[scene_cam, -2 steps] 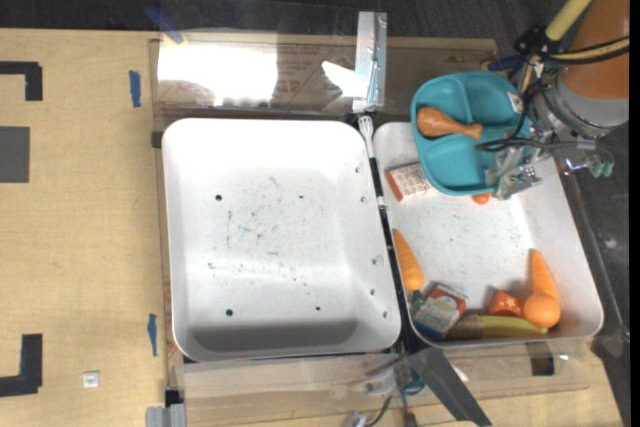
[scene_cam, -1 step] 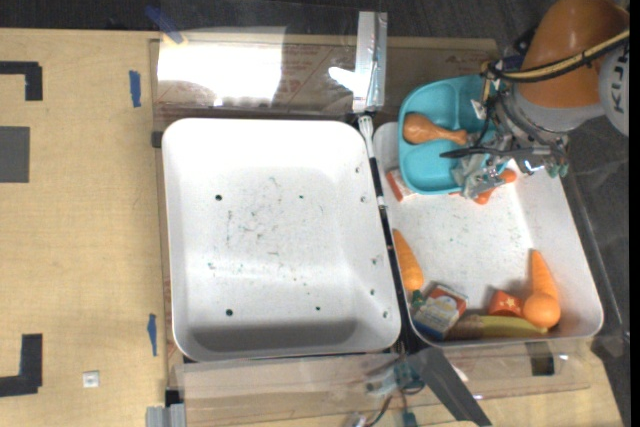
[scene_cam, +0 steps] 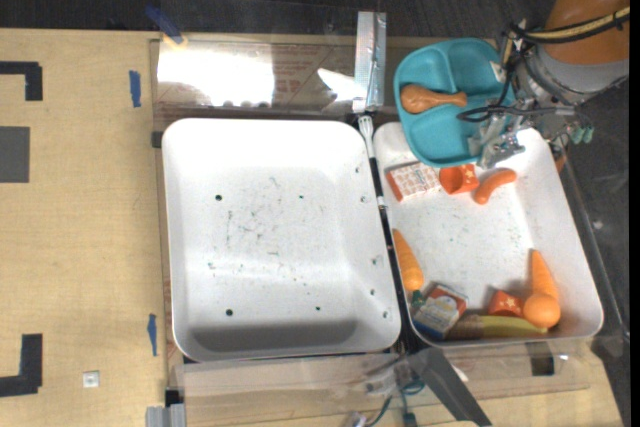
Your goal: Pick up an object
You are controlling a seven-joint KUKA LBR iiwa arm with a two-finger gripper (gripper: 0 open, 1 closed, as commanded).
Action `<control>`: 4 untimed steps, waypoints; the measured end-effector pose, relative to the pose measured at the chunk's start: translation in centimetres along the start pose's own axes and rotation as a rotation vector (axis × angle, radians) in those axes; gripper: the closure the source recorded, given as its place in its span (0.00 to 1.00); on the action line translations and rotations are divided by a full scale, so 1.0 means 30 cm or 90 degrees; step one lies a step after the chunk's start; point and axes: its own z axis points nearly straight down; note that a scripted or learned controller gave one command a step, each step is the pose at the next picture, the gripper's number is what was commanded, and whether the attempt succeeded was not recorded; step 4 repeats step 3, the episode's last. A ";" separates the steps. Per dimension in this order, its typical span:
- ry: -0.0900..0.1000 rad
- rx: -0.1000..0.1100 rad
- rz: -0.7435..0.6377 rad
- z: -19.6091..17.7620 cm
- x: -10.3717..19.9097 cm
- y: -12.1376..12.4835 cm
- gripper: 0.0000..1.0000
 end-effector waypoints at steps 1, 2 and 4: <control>0.005 -0.002 0.000 0.015 0.006 0.003 0.00; 0.006 0.000 0.113 0.148 0.018 -0.043 0.00; 0.015 -0.003 0.226 0.211 0.036 -0.103 0.00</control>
